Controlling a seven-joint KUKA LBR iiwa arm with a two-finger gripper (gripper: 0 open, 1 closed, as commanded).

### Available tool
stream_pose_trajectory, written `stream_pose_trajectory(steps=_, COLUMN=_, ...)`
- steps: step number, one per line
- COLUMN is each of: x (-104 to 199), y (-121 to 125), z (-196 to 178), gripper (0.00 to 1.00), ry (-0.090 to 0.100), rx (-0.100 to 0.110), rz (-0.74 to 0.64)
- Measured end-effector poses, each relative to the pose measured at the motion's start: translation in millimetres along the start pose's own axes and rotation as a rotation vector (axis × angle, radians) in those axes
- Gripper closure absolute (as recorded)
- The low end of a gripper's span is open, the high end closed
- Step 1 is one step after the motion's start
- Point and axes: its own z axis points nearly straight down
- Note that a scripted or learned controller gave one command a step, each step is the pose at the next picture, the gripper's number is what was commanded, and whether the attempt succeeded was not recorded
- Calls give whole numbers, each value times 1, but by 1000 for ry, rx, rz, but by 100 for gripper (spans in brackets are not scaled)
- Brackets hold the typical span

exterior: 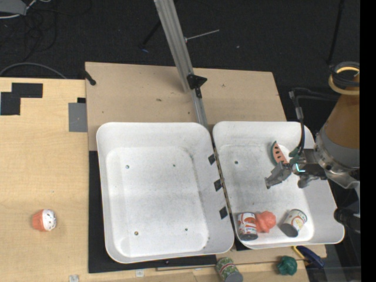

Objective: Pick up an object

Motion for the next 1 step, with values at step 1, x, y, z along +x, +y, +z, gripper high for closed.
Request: stream_pose_trajectory(steps=1, x=-1, y=0, z=-1, gripper=0, ry=-1, rx=-4, rz=4)
